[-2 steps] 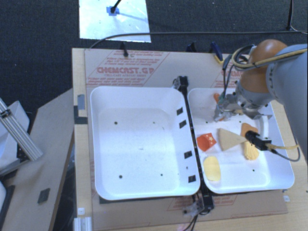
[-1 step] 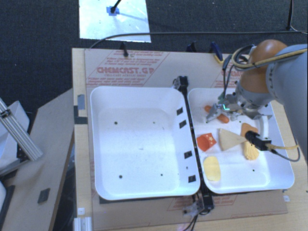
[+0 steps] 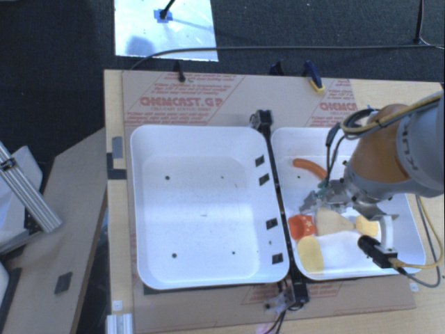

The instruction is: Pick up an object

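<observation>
A: Dark carpet is seen around a wooden bench [image 3: 208,92], and on the bench two shallow white bins are placed side by side. Where is the gripper [image 3: 327,202] found?

B: It is lowered into the right bin [image 3: 292,148], near the wall shared with the left bin [image 3: 201,207]. The arm [image 3: 389,152] is bent over it from the right, probably so that the objects can be reached from above.

A: Are its fingers open or closed?

B: This cannot be told. The fingers are hidden among the wrist parts and the objects below.

A: Which objects could be picked up?

B: Four are seen, all in the right bin. A red piece [image 3: 301,226] lies just below and left of the gripper. A pale cream piece [image 3: 332,221] lies directly under it, perhaps touched by it. A yellow oval piece [image 3: 311,254] lies further toward the camera, and an orange sausage-shaped object [image 3: 309,166] lies behind the gripper, apart from the others.

A: Is anything held?

B: Nothing is seen between the fingers, so no grasp can be claimed. The cream piece is judged the likely target, because the gripper is placed over it.
</observation>
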`<state>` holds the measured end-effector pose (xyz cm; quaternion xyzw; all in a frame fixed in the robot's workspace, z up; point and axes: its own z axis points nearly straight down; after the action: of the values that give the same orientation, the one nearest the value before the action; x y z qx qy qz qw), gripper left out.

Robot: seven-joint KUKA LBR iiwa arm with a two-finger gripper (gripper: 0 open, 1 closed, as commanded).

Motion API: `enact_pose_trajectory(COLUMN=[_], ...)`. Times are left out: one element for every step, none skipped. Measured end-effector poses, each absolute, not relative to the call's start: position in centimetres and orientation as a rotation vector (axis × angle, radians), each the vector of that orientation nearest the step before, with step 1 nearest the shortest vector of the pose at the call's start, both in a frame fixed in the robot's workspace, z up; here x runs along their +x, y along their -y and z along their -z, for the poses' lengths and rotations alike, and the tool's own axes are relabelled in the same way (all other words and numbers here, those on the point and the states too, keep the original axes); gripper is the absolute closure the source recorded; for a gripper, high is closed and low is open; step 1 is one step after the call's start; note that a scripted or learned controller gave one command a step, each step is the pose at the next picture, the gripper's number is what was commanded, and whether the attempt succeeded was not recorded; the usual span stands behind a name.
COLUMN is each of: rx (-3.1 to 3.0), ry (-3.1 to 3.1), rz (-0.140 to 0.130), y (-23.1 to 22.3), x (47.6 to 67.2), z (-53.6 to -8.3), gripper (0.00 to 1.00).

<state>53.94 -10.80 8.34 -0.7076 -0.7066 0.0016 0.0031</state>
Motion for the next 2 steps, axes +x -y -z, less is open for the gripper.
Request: enact_pose_trajectory(rx=[-2.221,-2.223], ry=[2.221,2.224], rz=[0.0,0.003], y=[9.2,8.9], x=[49.8,48.7], z=[-8.4,-8.5], gripper=[0.0,0.0])
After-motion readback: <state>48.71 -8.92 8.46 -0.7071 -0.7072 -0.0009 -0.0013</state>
